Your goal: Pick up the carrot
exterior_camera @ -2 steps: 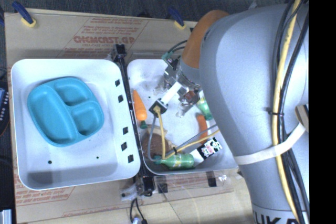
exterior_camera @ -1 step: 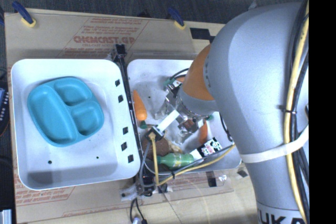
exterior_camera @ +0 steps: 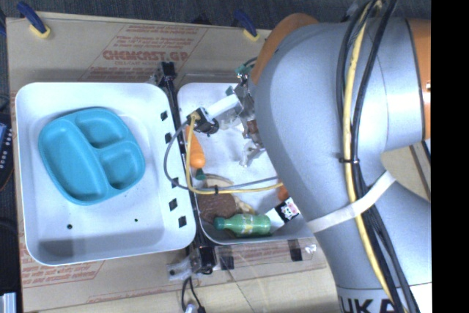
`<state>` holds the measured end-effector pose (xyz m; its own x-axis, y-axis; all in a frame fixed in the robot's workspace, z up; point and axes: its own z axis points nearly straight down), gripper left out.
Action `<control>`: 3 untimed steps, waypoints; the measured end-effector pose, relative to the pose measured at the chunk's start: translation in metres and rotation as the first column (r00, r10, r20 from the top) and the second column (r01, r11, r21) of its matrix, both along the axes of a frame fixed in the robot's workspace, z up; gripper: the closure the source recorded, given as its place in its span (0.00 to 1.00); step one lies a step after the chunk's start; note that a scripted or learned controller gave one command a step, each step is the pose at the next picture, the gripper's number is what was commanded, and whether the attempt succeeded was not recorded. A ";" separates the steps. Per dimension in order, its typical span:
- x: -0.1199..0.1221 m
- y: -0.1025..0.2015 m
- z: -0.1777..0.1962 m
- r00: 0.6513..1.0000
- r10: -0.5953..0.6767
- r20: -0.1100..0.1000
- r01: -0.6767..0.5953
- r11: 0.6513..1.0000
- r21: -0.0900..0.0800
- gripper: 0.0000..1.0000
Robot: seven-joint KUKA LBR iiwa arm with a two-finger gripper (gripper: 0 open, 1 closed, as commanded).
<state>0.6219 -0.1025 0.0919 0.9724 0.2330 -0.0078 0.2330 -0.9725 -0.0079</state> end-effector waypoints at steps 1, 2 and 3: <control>0.028 0.015 0.134 0.994 0.109 0.012 -0.109 0.994 -0.001 0.00; 0.018 -0.013 0.050 0.997 0.073 -0.007 -0.073 0.997 0.000 0.00; -0.052 0.012 -0.003 1.000 -0.025 -0.006 0.025 1.000 0.001 0.00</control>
<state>0.5701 -0.0902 0.0891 0.9780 0.2084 -0.0132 0.2082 -0.9780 -0.0098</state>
